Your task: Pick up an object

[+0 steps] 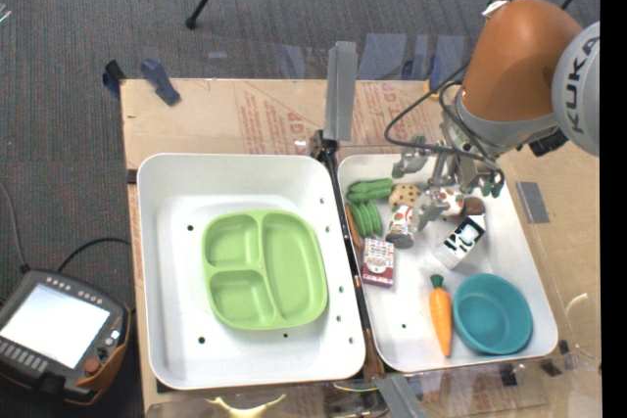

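Pendant [59, 328] with a pale screen, down on the carpet at the near left corner. Lay beside the bench, cable trailing off to the left.

Next to the right, cardboard-topped bench [245, 113], with a blue scrap [157, 79] at its far left corner. Carried two shallow white bins side by side.

Left bin [157, 181]: held one light green divided plate [265, 269], three compartments, resting flat near the middle.

Between the bins, toward the far side, grey upright post [340, 93].

Right bin [537, 269]: held the loose objects for picking. At its far left, green pea pods [370, 193], with a speckled cookie [404, 195] just to their right. Slightly nearer, small bottle [400, 226] standing tilted, and below it a red packet [378, 261] against the bin's left wall. Further right, black and white carton [462, 240], lying at an angle. At the near end, orange carrot [441, 313] pointing near, touching or almost touching a teal bowl [493, 312] on its right.

Over the far part of the right bin, gripper [446, 179], hung low above the cookie, the bottle and the carton, wrapped in grey cables. Could not be told whether clenched or released, nor whether grasping any object. Behind it at far right, orange band [514, 54] of the arm, reaching in from the right.
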